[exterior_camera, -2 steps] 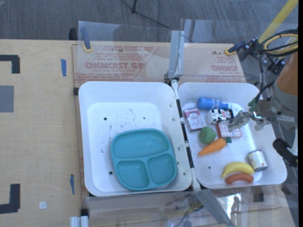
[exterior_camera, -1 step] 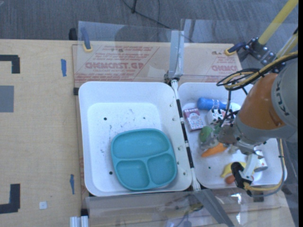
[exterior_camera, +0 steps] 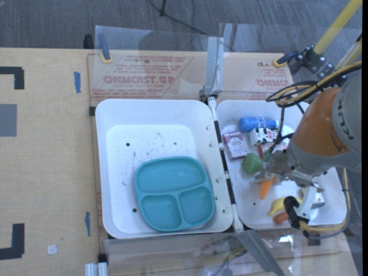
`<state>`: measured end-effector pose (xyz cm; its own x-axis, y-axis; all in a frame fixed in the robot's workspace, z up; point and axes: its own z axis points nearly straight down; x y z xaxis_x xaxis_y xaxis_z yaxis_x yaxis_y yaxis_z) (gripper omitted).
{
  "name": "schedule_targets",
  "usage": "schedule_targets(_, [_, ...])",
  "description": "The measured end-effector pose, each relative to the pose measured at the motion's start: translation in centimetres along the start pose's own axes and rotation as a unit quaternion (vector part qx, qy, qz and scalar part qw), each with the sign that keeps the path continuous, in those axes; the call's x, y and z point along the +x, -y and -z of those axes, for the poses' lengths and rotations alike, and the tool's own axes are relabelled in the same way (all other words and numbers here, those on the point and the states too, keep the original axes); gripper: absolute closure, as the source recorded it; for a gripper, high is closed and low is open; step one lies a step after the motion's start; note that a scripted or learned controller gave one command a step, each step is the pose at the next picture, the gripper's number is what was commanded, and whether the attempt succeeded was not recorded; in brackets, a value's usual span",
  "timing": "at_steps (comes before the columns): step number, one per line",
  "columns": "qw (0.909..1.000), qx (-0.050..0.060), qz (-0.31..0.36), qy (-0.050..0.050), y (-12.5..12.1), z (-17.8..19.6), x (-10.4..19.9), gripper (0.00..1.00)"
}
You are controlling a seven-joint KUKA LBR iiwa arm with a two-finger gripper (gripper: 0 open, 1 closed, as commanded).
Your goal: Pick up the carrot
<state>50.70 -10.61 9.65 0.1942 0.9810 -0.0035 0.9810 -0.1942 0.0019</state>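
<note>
Risk of a miss or a wrong pick: carrot (exterior_camera: 265,188) lying low in the frame's right-hand bin (exterior_camera: 336,214), crowded by a green ball (exterior_camera: 251,163) and banana (exterior_camera: 276,204), with the hand (exterior_camera: 275,167) just above, its opening impossible to tell.

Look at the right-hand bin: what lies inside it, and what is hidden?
Inside the right bin lie a blue bottle, a small carton, a green round item, the carrot and a banana. The arm covers the bin's right part, hiding anything beneath.
</note>
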Motion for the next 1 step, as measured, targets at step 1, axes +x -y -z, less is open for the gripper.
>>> schedule_targets(1, [0.9996, 0.003, 0.027, -0.001, -3.25, 8.69, 8.25, 1.0])
